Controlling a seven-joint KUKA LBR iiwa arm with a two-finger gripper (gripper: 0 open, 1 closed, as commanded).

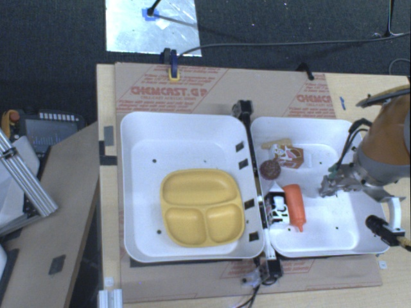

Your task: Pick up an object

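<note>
1. Dark carpet fills the background, with a foil-like sheet [152,16] at upper left; the tabletop [106,172] carries a cardboard liner [192,85] printed "CHEMCAST GP" in red, twice, at upper left and upper right of the board.
2. Two white bins sit side by side. The left bin [138,140] holds a yellow divided plate [201,206], lower centre of frame.
3. The right bin [314,239] has the pickings: an orange carrot-shaped toy [295,205], a black-and-white item [276,208] touching its left side, a small dark round piece [270,169] above, and a brown-and-white packet [288,154] near the bin's upper left. Print on these is too small to read.
4. The arm comes in from the right edge, and the hand [334,185] hovers over the right bin's middle. Whether it is wide or narrow, I cannot tell. Nothing is seen held.
5. Key relation: the orange toy lies just left and slightly below the hand in the frame, its long axis running nearly top-to-bottom. It looks like the nearest candidate, so a short shift left would line things up.
</note>
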